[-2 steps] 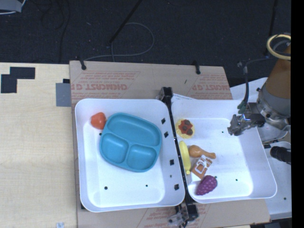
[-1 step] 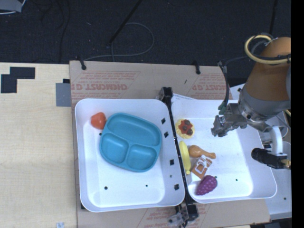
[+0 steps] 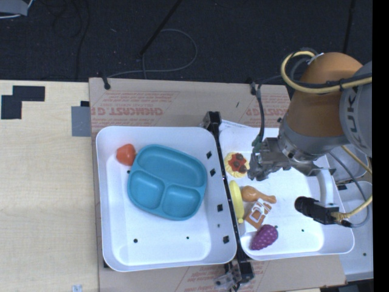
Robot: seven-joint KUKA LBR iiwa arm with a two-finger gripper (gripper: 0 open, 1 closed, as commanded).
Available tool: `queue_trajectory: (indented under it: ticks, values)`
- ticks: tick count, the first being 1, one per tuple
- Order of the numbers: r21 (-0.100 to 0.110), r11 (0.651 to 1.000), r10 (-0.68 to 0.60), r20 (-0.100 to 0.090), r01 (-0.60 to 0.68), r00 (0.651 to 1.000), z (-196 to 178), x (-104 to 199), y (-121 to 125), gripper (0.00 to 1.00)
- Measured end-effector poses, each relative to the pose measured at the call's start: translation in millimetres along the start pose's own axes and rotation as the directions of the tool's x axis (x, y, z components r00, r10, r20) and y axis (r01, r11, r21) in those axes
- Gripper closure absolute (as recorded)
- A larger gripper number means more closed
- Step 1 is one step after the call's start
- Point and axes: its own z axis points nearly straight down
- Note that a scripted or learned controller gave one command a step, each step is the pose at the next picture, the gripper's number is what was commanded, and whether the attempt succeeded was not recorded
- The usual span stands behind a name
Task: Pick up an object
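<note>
The left bin [image 3: 115, 248] holds a blue divided tray [image 3: 167, 181] and a red tomato [image 3: 126, 154], while the right bin [image 3: 304, 242] holds a small pizza [image 3: 236, 163], banana [image 3: 236, 201], chicken drumstick [image 3: 256, 194], waffle-like piece [image 3: 258, 213] and purple grapes [image 3: 265, 236], with the gripper [image 3: 260, 168] just beside the pizza, its grip state impossible to tell.

Red print on the cardboard sheet [image 3: 159, 105] under the bins, upper middle of the frame, runs upside down and mirrored; it looks like "CHEMCRZT. G E", though the letters are uncertain. More red print on the same cardboard at the bottom edge, below the left bin [image 3: 115, 248], too small and cut off to read. Grey arm casing [image 3: 364, 111] at the right edge of the frame carries dark letter fragments, maybe "U" or "K", partly cropped. Nothing else legible.
</note>
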Motion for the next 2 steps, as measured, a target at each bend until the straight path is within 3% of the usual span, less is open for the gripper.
queue_trajectory:
  ticks: [2]
  values:
    - [0.003,1.000,0.001,0.001,-0.001,1.000,33,100,-10,1.00]
